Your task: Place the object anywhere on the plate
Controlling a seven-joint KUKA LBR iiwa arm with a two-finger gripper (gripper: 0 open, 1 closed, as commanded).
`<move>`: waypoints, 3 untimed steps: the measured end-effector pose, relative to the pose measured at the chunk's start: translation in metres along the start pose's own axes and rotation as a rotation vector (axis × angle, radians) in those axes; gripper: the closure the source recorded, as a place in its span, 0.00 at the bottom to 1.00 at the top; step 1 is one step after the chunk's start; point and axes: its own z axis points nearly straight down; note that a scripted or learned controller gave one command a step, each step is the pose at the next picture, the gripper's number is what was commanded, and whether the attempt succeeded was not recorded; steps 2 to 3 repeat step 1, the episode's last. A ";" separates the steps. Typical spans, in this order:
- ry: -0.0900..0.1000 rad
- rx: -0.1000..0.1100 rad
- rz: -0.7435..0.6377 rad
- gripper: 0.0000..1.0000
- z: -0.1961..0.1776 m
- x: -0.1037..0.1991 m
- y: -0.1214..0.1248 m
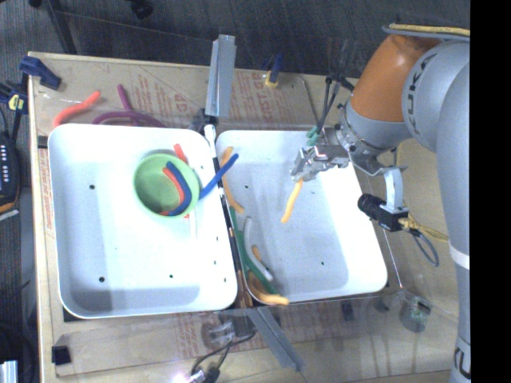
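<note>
The tool (307,166) hangs over the upper part of the right bin (359,270), and a thin yellow-orange stick (291,201) slants down and leftward from just beneath it. The stick's upper end meets the tool's tips, so it looks gripped there, with the fingers closed down narrowly on it, though the metal parts are small and partly blurred, so that is a judgement. The stick's lower end seems to be off or barely above the bin floor.

The green plate (152,183) sits well to the tool's left, in the left bin (104,278), across the 2 adjoining bin walls. It already carries a red curved piece (186,183) and a blue strip (209,185) that juts toward the tool over the plate's near rim.

To do this step well, the stick likely needs lifting enough that its dangling end passes over both walls and the clutter lying along the divider below and left of the tool. Since it is held by 1 end, slow travel should limit swinging. Release would best come with the stick's low end over bare green, past the blue strip, low enough not to bounce off.

The worktop (120,78) beyond the bins holds loose cables.
</note>
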 end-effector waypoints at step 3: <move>0.000 0.000 0.000 0.00 0.000 0.000 0.000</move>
